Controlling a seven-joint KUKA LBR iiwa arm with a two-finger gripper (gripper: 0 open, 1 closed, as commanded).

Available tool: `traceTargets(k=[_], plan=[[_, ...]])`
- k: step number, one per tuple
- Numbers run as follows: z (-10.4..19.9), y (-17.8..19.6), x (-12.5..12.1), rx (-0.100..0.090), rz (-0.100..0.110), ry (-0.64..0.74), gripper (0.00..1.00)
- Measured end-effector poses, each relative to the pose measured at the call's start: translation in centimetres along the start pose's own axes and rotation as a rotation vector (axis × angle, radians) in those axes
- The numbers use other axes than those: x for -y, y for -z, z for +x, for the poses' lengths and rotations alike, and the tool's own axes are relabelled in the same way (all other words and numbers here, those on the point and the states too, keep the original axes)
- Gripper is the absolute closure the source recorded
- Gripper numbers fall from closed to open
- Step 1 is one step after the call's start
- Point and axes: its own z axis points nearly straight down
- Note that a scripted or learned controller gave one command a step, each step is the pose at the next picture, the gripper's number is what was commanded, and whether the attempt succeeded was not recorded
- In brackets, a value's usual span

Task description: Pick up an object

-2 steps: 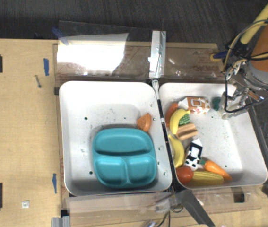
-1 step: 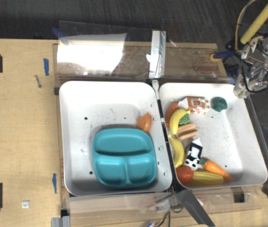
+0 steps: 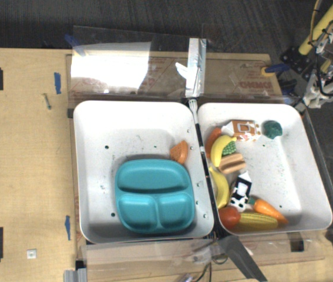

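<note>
The right bin point(image 3: 289, 175) holds a pile of toy food along its left side. In the pile are a teal ball point(image 3: 272, 128), a small orange-and-white box point(image 3: 244, 130), two yellow bananas point(image 3: 219, 184), a hot dog point(image 3: 232, 164), a black-and-white carton point(image 3: 241, 193), a carrot point(image 3: 269, 209), a corn cob point(image 3: 257, 220) and a red tomato point(image 3: 229, 216). In the left bin point(image 3: 96, 134) lie a teal divided plate point(image 3: 154, 194) and a small orange piece point(image 3: 179, 152) by the right wall. My gripper point(image 3: 329, 63) hangs with yellow cabling at the far top right, outside and beyond both bins, well away from every object.
A clear plastic sheet and a metal strip point(image 3: 195, 69) lie behind the bins. Tan board point(image 3: 19, 169) stretches to the left of them. The right half of the right bin's floor is bare white.
</note>
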Motion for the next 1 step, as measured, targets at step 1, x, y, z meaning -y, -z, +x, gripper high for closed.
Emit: traceTargets(k=[1], plan=[[-0.16, -3.63, -0.01, -0.001, -0.016, 0.368, 1.0]])
